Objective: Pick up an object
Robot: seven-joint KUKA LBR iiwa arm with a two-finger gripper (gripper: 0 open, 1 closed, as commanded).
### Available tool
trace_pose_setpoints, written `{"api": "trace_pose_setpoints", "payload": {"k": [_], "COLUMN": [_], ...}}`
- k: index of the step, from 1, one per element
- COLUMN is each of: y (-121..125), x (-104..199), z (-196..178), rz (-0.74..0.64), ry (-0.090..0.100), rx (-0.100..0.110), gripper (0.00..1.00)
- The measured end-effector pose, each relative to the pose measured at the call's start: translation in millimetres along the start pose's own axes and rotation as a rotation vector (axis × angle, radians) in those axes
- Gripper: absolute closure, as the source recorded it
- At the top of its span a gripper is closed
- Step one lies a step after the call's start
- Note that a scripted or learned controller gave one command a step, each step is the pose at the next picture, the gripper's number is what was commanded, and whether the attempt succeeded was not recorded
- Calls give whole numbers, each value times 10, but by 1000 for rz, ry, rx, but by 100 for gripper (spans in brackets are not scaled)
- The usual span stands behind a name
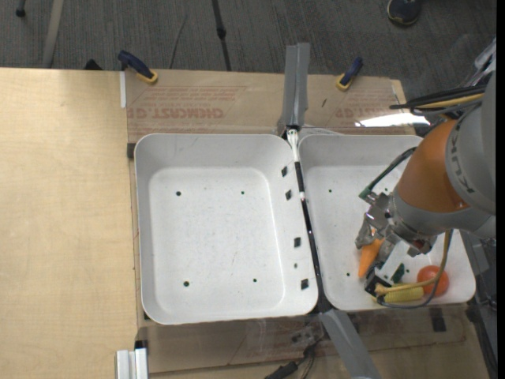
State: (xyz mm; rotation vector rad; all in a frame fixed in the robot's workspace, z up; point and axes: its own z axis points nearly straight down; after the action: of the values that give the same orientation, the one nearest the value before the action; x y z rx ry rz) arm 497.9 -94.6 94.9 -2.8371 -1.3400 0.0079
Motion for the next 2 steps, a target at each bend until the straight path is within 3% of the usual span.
{"api": "trace_pose_setpoints", "payload": {"k": [1, 2], "y": [1214, 1367], "x": [-244, 502], "z": [-500, 40], "rz": [-7, -492], "ry": [0, -4], "rx": [-5, 7], "gripper": [100, 100]}}
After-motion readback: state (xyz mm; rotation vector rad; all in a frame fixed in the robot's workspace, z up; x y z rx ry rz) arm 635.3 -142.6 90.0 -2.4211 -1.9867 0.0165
